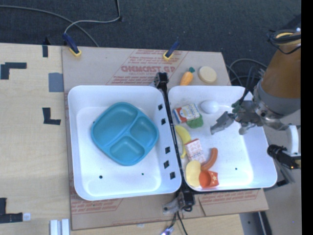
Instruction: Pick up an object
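You are looking down on the arm (283, 77) reaching into the right bin (244, 173), with the fingers (229, 123) hanging above bare white floor. They are standing apart with nothing between them, one prong (221, 123) angling out toward the toys.

No object is being held yet. The candidates are sitting bunched along the bin's inner wall, away from the wrist: the white egg (209, 106) is lying just beyond the fingertips and a little up the picture, the small carton (188, 113) next past it, the banana (183, 135) and the wrapped box (194, 149) further off and lower, and the sausage (209, 158), the yellow piece (192, 171) and the red piece (210, 179) lowest of all. My reading is that they are crowding that wall because it stops them sliding, which is leaving the fingers little room on that side.

Far beyond the toys, the left bin (83, 180) is carrying only a blue plate (125, 133). Both bins are resting on cardboard (137, 67) clamped to the wooden desk (24, 146), with a carrot (187, 76) and a round disc (207, 74) lying loose on the cardboard behind the bin. Dark carpet (195, 13) and a cable (58, 14) are running behind the desk.
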`<action>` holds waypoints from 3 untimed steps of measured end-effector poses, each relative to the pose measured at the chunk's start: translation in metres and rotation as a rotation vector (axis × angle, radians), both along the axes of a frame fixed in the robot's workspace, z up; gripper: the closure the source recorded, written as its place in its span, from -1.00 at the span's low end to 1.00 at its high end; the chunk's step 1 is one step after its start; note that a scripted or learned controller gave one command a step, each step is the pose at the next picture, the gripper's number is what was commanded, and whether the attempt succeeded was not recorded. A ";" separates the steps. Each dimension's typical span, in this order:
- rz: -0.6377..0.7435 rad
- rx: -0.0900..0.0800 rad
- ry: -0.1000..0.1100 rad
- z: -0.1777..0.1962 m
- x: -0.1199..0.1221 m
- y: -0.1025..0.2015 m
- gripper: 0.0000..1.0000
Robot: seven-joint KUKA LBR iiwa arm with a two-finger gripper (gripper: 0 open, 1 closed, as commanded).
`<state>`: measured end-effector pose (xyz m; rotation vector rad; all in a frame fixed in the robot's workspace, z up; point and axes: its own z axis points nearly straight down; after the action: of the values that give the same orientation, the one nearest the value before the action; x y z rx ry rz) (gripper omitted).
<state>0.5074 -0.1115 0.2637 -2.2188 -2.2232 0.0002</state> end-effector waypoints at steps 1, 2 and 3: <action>-0.002 0.002 0.006 -0.147 -0.023 -0.020 -1.00; -0.003 -0.001 -0.002 -0.178 -0.024 0.017 -1.00; -0.003 -0.001 -0.004 -0.167 -0.023 0.017 1.00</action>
<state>0.4847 -0.0944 0.0963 -2.2249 -2.2222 -0.0024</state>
